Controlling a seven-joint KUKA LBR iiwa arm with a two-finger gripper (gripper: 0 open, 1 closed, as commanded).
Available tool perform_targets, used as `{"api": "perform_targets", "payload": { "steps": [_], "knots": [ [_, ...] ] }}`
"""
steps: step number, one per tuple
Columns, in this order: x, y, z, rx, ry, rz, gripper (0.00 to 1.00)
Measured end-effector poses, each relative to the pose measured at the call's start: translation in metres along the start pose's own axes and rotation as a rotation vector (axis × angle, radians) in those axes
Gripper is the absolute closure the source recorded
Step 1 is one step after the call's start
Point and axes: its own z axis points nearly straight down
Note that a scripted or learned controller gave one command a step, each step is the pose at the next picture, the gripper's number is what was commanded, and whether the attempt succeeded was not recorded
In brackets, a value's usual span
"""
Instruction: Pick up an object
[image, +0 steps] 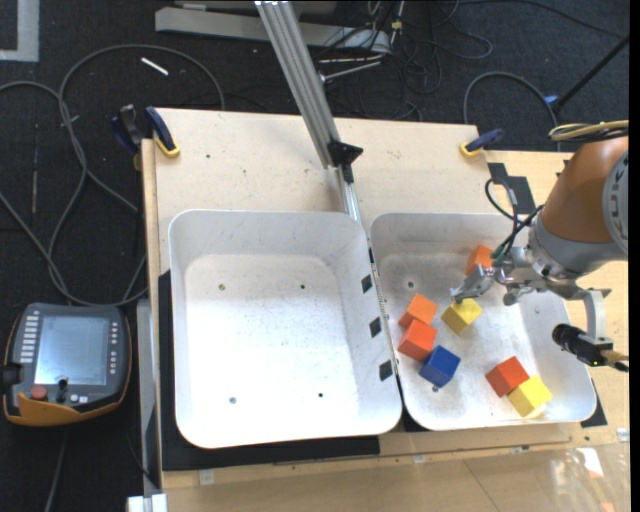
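Two shallow white plastic bins sit side by side on the pale wooden bench (260, 170). The left bin (200, 330) has only little dark specks on its floor. The right bin (400, 250) holds small cubes.

There are seven cubes that can be seen. Four are orange: one orange cube at the back (479, 260) sits partly behind the metal gripper, one light orange cube (421, 309) is near the middle, one orange-red cube (416, 340) touches it just in front, and one orange-red cube near the front right (506, 375). Two are yellow: a yellow cube (461, 315) just under the gripper tip, and a yellow cube at the front right (529, 396) touching the orange-red one beside it. One is a blue cube (439, 366), just in front of the middle orange pair.

The grey arm with the orange band (590, 200) reaches in from the right. Its gripper (470, 291) hangs low over the right bin, right above the yellow cube near the middle. Whether the fingers are open or closed cannot be told, and no cube is seen between them.

Two blue and yellow clamps, the left clamp (155, 130) and the right clamp (480, 142), hold the back corners of the bench. A grey hand controller with a screen (65, 360) lies on the dark floor to the left.
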Motion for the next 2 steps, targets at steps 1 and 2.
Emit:
{"api": "perform_targets", "payload": {
  "steps": [1, 2],
  "knots": [
    [0.019, -0.041, -0.009, -0.002, -0.004, -0.001, 0.00],
    [0.022, 0.016, 0.006, -0.020, -0.007, 0.000, 0.00]
  ]
}}
